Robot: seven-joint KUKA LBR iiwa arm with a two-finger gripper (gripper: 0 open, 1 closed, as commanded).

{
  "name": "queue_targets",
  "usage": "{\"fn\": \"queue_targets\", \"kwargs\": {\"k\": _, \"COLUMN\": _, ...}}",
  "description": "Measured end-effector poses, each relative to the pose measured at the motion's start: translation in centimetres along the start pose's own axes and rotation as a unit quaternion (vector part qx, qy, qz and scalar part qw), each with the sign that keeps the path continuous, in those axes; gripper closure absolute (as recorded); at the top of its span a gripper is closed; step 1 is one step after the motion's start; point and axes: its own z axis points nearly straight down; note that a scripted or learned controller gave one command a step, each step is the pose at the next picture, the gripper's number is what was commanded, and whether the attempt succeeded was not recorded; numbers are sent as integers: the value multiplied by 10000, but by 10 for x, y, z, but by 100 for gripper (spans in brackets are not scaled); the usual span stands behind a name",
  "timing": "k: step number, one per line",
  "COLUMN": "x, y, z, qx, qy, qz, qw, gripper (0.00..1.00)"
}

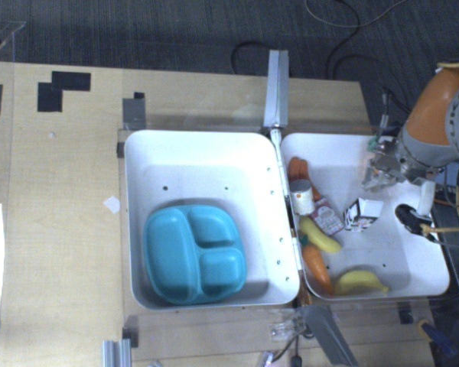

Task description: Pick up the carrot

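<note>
- You are seeing the gripper (380,170) hanging over the back right part of the right bin (421,285); whether it is open or closed, you cannot tell.
- The carrot (316,267) is lying near the front left corner of that bin, well apart from the gripper, against the left wall.
- A banana (320,235) is sitting just behind the carrot, and a second banana (361,281) is lying just to its right.
- A small can (301,199) and an orange item (297,168) are lying farther back along the same wall.
- A blue tray (193,254) is resting in the left bin (199,147).
</note>
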Motion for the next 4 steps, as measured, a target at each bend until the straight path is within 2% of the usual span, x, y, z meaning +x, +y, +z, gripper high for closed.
{"fn": "queue_targets", "kwargs": {"k": 1, "x": 94, "y": 29, "z": -100, "qx": 31, "qy": -3, "qz": -739, "qw": 9973, "gripper": 100}}
{"fn": "queue_targets", "kwargs": {"k": 2, "x": 93, "y": 29, "z": -99, "qx": 38, "qy": -7, "qz": -735, "qw": 9973, "gripper": 0}}
{"fn": "queue_targets", "kwargs": {"k": 3, "x": 38, "y": 36, "z": 11, "qx": 40, "qy": -10, "qz": -839, "qw": 9965, "gripper": 0}}
{"fn": "queue_targets", "kwargs": {"k": 4, "x": 33, "y": 46, "z": -69, "qx": 28, "qy": -10, "qz": -1308, "qw": 9914, "gripper": 0}}
